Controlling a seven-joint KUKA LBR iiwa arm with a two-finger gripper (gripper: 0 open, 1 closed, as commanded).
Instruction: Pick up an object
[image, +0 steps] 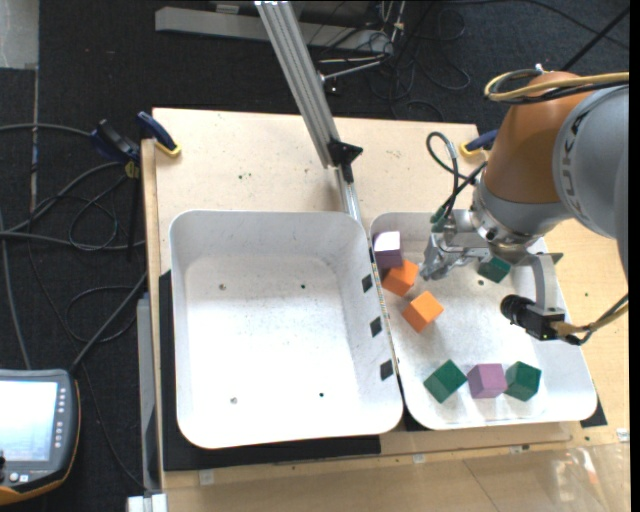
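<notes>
Orange block sits near the right bin's far left corner, touching a white-topped block. Hand low just beside it; can't tell its grip. Risk: crowded neighbours, so it may nudge the block away instead of catching it.

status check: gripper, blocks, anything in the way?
Gripper low in right bin, beside upper orange block; nothing seen between fingers. Second orange block loose just below. White-purple block crowds the upper one.

We recorded a grey arm, broad orange band, yellow and black cables, metal gripper.
</notes>
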